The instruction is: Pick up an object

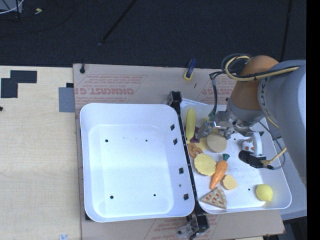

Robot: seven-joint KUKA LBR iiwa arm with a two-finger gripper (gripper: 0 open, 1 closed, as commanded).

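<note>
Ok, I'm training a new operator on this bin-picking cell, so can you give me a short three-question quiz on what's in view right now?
1. True or false: the toy carrot lies in the left bin.
2. Multiple choice: what lies nearest the right bin's near right corner? A) the banana B) the lemon C) the waffle wedge
3. Fill in: the gripper hangs above the ____ bin.

Key: 1 false, it lies in the right bin; 2 B; 3 right.
</note>
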